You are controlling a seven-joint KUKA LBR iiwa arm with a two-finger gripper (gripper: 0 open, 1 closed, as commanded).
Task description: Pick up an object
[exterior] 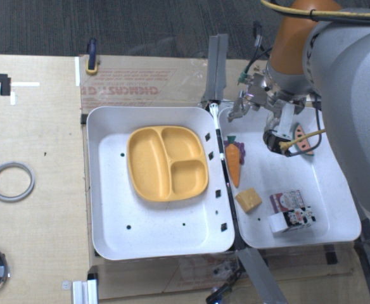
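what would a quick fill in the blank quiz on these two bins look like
1. The yellow divided plate lies in the ____ bin of the camera view.
2. The carrot lies along the ____ wall of the right bin.
3. The plate has ____ compartments.
4. The small carton lies nearest the bin's ____ edge.

Missing words: left; left; three; front
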